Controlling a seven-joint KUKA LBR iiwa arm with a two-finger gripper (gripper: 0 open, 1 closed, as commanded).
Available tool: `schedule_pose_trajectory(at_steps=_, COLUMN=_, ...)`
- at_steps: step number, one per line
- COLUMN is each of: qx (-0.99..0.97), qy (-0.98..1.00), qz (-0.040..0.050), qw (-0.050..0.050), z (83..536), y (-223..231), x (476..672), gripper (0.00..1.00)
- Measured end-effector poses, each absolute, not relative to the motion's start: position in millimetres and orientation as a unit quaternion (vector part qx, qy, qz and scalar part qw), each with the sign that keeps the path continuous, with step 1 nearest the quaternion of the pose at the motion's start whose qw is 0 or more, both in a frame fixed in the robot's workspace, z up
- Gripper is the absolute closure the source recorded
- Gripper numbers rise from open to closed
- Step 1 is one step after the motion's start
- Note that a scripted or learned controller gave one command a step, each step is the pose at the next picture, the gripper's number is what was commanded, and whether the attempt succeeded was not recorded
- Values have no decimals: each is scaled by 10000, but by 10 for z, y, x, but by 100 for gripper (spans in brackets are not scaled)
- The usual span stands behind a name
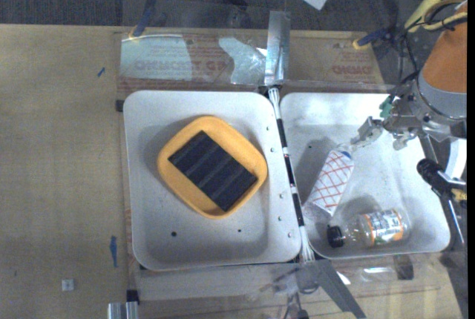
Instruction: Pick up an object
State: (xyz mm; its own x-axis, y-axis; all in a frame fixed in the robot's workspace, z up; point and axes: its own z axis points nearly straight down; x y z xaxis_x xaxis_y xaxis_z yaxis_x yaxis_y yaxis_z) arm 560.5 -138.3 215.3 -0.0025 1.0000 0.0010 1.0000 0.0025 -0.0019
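Note:
In the left bin lies a yellow rounded-square object with a black ribbed panel on top. The right bin holds a red-and-white checked packet near its left wall. A small clear bottle with a black cap lies on its side at the bin's front. My gripper hangs over the back right part of the right bin, up and to the right of the packet and apart from it. I see nothing held in it.
The arm's orange band and cables sit at the right edge, above the right bin's far corner. A metal divider separates the two bins. Taped cardboard runs behind them, and wooden bench surface lies to the left.

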Motion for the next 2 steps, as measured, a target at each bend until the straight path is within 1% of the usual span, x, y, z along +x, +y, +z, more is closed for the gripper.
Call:
schedule_pose_trajectory(at_steps=1, qx=-7216, qy=-6923, qz=3, qw=5, z=1140, y=-1137, x=5787, gripper=0)
schedule_pose_trajectory(at_steps=2, qx=-7322, qy=-6809, qz=-87, qw=-123, z=960, y=-1074, x=5554, gripper=0)
